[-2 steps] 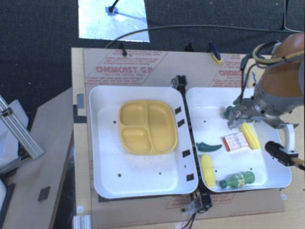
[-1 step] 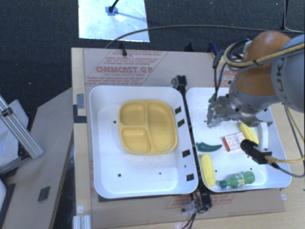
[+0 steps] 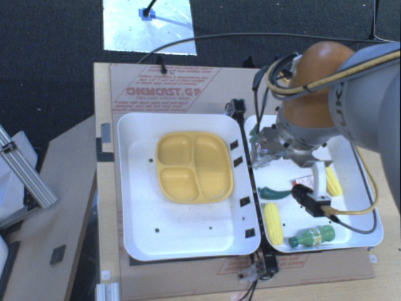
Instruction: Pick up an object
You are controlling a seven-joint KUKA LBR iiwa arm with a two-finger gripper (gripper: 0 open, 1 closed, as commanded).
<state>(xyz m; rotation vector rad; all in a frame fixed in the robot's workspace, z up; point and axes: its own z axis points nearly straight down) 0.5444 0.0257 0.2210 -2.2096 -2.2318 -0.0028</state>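
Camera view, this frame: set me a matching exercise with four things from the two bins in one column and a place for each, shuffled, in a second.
Things:
1. yellow divided plate
2. green bottle
3. corn cob
4. green pepper

Places:
A. near front edge of right bin, lying on its side
B. middle of left bin
C. right bin, close to the divider between bins, toward the front
D. right bin, below the hand, just behind the corn cob

Pairs: 1-B, 2-A, 3-C, 4-D
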